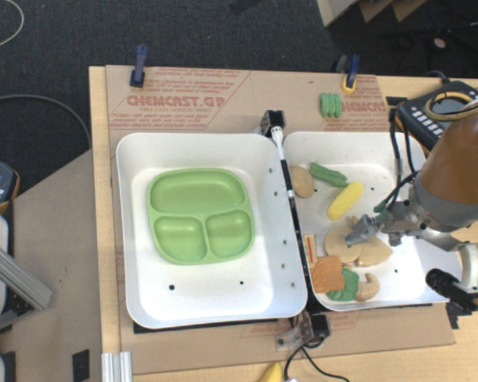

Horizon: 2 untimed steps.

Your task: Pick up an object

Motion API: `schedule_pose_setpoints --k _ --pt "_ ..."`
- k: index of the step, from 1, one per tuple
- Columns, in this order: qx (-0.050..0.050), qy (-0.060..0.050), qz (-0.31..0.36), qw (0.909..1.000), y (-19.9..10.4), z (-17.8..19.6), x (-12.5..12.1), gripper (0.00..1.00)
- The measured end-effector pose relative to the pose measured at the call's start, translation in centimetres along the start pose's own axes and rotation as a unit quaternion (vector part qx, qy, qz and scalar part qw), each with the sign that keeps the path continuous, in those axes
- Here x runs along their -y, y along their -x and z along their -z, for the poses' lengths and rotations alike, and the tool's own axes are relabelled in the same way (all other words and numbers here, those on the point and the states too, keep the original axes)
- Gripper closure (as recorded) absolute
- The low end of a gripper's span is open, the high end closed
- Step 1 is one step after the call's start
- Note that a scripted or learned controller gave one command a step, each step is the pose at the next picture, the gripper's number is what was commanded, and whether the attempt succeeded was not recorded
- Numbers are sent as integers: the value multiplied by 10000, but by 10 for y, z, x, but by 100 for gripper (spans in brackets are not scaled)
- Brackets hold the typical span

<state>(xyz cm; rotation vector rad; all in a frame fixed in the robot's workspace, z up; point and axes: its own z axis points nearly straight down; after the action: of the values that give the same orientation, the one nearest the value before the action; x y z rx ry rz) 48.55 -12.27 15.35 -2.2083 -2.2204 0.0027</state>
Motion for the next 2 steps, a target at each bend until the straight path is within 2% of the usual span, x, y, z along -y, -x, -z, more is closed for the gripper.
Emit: schedule_pose_setpoints --k 1,2 --pt "26 53 -13 10000 -30 -70 5 0" --pt "42 82 -7 10000 -28 -67 -73 0"
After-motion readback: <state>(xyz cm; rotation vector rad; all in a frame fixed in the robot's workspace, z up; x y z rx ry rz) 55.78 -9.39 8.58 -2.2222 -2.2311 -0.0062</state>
